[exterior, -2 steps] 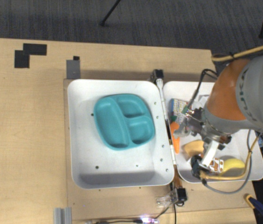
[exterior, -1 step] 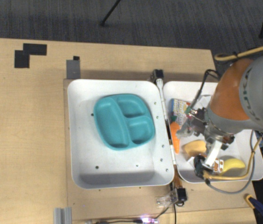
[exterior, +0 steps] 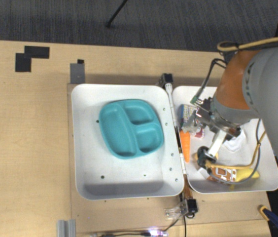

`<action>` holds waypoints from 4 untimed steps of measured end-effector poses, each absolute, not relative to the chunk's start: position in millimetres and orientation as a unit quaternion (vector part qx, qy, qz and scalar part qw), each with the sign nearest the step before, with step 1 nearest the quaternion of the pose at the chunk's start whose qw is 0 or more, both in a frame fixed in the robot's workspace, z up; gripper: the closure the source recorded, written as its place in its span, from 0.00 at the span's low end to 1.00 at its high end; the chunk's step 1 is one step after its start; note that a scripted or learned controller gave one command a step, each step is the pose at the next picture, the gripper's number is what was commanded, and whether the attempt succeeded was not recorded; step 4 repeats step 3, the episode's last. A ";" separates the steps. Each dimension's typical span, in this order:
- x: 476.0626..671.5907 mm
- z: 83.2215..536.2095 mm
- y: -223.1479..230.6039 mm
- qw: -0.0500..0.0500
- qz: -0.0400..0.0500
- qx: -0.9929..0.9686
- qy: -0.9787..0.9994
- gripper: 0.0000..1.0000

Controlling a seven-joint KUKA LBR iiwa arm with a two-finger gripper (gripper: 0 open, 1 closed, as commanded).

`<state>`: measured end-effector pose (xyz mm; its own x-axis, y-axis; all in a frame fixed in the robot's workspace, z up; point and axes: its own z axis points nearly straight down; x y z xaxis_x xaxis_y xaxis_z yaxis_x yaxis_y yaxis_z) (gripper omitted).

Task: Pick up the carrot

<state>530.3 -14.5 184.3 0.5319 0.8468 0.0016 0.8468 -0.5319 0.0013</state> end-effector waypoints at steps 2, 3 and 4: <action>529.9 184.3 -14.6 0.000 0.001 0.875 0.484 0.00; 529.9 184.3 -14.6 0.000 0.001 0.875 0.484 0.00; 529.9 184.3 -14.6 0.000 0.001 0.875 0.484 0.00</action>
